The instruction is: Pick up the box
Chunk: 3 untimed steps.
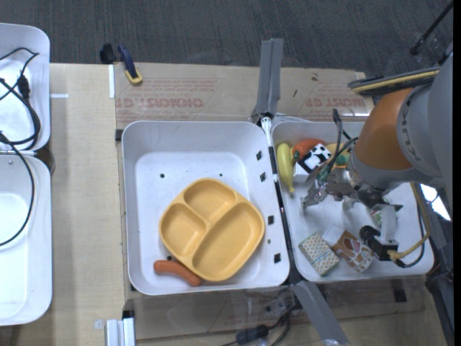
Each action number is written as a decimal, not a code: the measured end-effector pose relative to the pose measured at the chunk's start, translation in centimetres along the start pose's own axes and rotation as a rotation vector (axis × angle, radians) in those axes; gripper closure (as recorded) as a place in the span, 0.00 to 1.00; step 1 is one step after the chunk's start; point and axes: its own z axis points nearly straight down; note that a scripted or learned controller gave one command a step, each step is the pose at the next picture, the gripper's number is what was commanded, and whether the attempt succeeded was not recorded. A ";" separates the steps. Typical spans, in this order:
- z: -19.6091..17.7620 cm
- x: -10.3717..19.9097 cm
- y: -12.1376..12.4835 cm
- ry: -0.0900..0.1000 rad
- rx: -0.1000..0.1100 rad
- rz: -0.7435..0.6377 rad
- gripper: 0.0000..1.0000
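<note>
So the left bin [137, 193] has a yellow divided plate [211, 228] sitting in it, with an orange sausage-looking toy [177, 270] tucked against the plate's near-left edge. All of that is way off to the left of the fingers and doesn't matter for this grab.

The action is in the right bin [425, 262]. A yellow banana [286, 166] lies along its left wall, up and left of the gripper [325, 191], with an orange thing and a black-and-white block just past it at the far end. The gripper hangs over the middle of the bin, the grey-and-orange arm [392, 132] coming in from the right. The fingers are a tangle of metal and cable from this angle, so whether they're open or closed can't be told, and nothing is visibly between them.

The box [318, 254], a small light patterned carton, lies flat on the bin floor below the fingers, toward the near wall and a touch left. Its long axis looks to run diagonally, upper-left to lower-right. Just beside it on the right sits a brownish printed packet [354, 251], close enough to look like it's touching.

Best guess: the fingers need to come toward the near wall and drop across the box's short side. Room is tight, with the packet on one flank and the bin's near corner on the other. The floor is smooth white plastic, so the box could skid if nudged.
</note>
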 end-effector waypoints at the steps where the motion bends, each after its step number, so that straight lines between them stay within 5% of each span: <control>1: 0.0 0.0 0.0 0.000 0.000 0.000 0.00; 2: 0.5 -0.8 9.6 -0.005 0.024 0.097 0.00; 3: -23.0 0.8 11.2 -0.002 -0.001 0.195 0.00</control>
